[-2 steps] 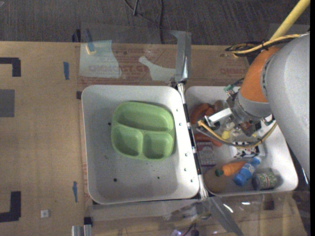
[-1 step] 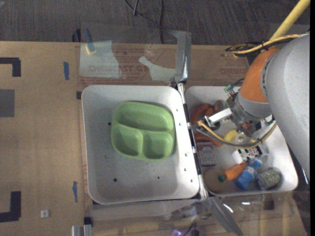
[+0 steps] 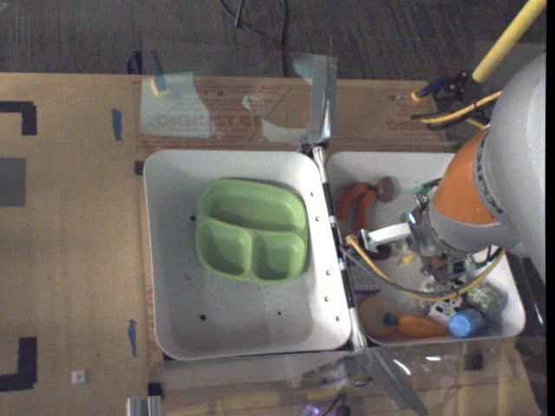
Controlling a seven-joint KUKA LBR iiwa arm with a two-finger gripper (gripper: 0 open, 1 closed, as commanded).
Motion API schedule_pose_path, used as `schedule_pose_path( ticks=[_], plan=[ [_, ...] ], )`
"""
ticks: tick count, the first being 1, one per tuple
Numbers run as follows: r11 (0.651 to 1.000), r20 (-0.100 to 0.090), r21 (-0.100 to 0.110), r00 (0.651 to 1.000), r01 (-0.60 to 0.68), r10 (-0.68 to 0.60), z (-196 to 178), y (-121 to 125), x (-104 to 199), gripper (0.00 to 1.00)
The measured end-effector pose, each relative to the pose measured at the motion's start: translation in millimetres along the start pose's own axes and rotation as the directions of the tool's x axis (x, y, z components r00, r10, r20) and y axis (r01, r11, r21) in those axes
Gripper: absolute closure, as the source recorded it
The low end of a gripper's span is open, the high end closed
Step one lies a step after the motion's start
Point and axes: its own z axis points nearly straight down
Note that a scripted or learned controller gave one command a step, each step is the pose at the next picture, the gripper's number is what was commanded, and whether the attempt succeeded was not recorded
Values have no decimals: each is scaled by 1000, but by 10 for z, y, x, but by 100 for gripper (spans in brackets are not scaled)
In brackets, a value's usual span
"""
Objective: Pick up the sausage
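Currently positioned low in the right bin (image 3: 513,315), just beside the sausages, with the gripper (image 3: 434,263) largely masked by the wrist; grip state cannot be told. Sausage (image 3: 355,199) located at the bin's upper left, against the divider, beside a brown ball (image 3: 386,185). Probably light, smooth, slightly yielding; grasp across mid-length.

A dark grey carpet floor (image 3: 364,24) runs behind the wooden bench (image 3: 69,232), and a black cable (image 3: 251,3) loops across it just past the bench's far edge. Black tape marks (image 3: 22,118) sit at the bench's left side, with short blue tape strips (image 3: 116,124) nearer its middle. Clear plastic sheeting (image 3: 234,107) lies taped along the bench's far part. A yellow rod (image 3: 512,33) slants over the floor beyond the bench's right end.
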Motion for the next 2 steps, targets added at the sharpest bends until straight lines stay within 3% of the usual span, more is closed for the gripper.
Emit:
schedule_pose_path(
  ticks=[1, 2],
  plan=[
    [1000, 2, -1, 1000, 25, -25, 8, 658, 976, 0],
    [999, 2, -1, 999, 33, -33, -102, 629, 999, 100]
  ],
)
